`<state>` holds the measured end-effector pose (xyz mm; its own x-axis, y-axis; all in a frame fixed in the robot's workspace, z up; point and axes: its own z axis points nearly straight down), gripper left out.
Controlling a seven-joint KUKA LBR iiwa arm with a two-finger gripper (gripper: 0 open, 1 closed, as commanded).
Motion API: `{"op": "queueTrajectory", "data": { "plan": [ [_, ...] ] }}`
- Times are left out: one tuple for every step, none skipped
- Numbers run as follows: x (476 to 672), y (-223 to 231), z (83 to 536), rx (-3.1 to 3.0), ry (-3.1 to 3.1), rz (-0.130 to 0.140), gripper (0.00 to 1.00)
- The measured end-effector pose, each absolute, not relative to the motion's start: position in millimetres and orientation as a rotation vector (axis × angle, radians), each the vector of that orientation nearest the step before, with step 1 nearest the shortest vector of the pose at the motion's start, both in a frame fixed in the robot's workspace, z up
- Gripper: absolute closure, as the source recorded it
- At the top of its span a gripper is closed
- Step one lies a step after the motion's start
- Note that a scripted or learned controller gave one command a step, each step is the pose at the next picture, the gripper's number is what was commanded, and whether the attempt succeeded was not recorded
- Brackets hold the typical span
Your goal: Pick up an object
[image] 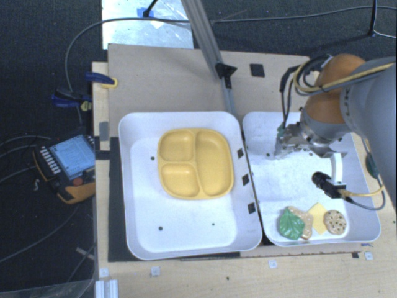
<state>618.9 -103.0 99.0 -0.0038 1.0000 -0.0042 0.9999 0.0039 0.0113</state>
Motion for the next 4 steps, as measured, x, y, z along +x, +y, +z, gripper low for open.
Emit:
{"op": "queueTrajectory", "data": {
  "plan": [
    [612.8,-108,159,2.218,2.218,0.006,1.0],
    [616.6,-114,222,2.212,2.221,0.007,1.0],
    [617.5,-114,223,2.215,2.225,0.003,1.0],
    [599.5,-67,214,2.212,2.232,0.001,1.0]
  ]
}}
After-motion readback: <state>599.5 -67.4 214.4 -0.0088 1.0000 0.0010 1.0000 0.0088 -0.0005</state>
